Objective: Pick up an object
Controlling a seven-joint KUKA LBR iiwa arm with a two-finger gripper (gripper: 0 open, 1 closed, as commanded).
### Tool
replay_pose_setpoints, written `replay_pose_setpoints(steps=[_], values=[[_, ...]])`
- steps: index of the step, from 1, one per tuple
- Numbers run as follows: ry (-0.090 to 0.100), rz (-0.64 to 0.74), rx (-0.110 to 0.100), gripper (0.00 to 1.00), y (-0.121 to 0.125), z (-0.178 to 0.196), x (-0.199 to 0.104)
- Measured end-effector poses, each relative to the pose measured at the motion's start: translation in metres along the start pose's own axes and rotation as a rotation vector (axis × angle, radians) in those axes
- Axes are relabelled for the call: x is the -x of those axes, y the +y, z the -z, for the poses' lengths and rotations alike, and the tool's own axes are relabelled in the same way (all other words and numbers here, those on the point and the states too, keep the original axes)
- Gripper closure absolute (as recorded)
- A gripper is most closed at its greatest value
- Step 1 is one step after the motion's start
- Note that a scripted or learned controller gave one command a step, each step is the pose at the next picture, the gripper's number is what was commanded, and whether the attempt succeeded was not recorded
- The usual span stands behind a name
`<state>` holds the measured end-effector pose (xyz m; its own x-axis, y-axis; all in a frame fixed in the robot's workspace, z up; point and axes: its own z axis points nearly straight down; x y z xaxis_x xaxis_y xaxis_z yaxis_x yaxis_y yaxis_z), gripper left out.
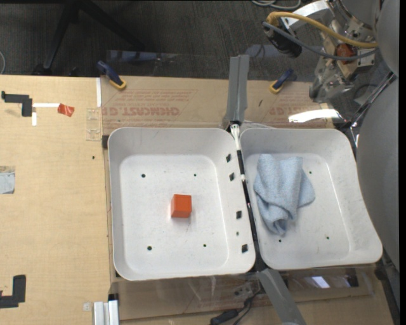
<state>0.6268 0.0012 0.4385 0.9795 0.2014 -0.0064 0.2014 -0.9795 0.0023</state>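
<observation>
My gripper hung at the far right of the scene, beyond the far rim of the right bin, over the cardboard sheet that lay behind both bins. It was a tangle of metal and glare from above. I could not tell how my jaws stood, wide or narrow, or whether they touched anything. A yellow cable looped over the wrist, and my grey arm ran down the right side, overlapping the right bin's outer wall.

Nearest to me lay the cloth, pale blue-grey and terry-like, crumpled in the left half of the right bin. Its long axis ran from far to near. It was broad and bunched at the far end and narrowed to a folded tail pointing at the near wall. Its left edge lay just beside the wall next to the seam between the bins.

Further left, well apart from me, sat the block in the left bin, a little near of the floor's middle. It was a small orange-red cube with a brighter top face and a darker near face. It showed no long axis, and its edges sat roughly square with the bin's walls. It stood alone on the white floor, touching no wall.

A grey bar ran away from the seam at the far side. Two clamps with orange tips, one at the left and one at the right, gripped the cardboard's far edge. A wooden board lay to the left of the bins.
</observation>
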Motion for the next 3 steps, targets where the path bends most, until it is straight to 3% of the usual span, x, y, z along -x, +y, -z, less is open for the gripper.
replay_pose_setpoints(steps=[1,2,3], values=[[-0.003,-0.002,0.000,1.00,0.025,-0.050,0.046],[-0.013,0.002,0.003,1.00,0.026,-0.045,0.044],[-0.001,0.002,0.000,1.00,0.018,-0.018,0.012]])
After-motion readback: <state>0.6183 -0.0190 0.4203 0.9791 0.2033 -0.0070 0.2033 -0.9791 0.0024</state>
